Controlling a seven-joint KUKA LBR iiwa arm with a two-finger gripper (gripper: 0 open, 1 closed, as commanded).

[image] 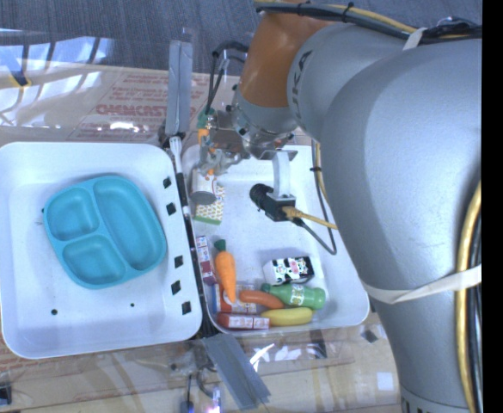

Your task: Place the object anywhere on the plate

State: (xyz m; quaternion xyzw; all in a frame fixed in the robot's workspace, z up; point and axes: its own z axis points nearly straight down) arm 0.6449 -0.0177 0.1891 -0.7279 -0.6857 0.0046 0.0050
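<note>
While the gripper [206, 166] hangs low over the right bin [341, 265] by the divider, a small patterned packet [208, 205] sits right under it, though whether it's gripped I can't tell. Over left, the blue sectioned plate [105, 231] lies bare in its bin [19, 317], while carrot [225, 274], banana [287, 317], green bottle [303, 297] and cow-print carton [287, 269] crowd the right bin's near corner

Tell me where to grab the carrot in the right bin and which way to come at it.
Grip the carrot across its orange body near the middle, coming straight down from above. It lies flat, lengthwise, green top toward the bin's far end, so its narrow width suits the fingers. The divider wall crowds its left and other toys touch its lower end, so a side approach looks blocked.
</note>
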